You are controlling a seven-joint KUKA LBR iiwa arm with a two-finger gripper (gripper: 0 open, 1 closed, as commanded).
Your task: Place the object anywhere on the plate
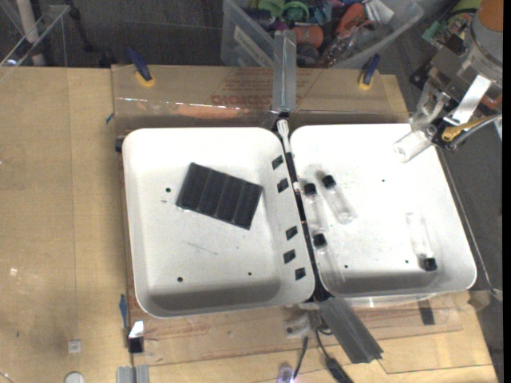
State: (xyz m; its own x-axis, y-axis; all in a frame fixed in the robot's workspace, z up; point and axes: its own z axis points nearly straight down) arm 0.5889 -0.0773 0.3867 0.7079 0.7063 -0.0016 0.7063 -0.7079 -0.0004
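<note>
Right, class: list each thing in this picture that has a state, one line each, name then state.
dark plate: flat in the left bin, nothing on it.
clear tubes with black caps: lying on their sides in the right bin.
gripper: raised over the right bin's far right corner, carrying a clear tube.

No readable text anywhere right now. There's faint reddish printing on the clear sheet (255,94) behind the bins, well left of the gripper (427,134), but it's too blurred to make out any words or numbers.
</note>
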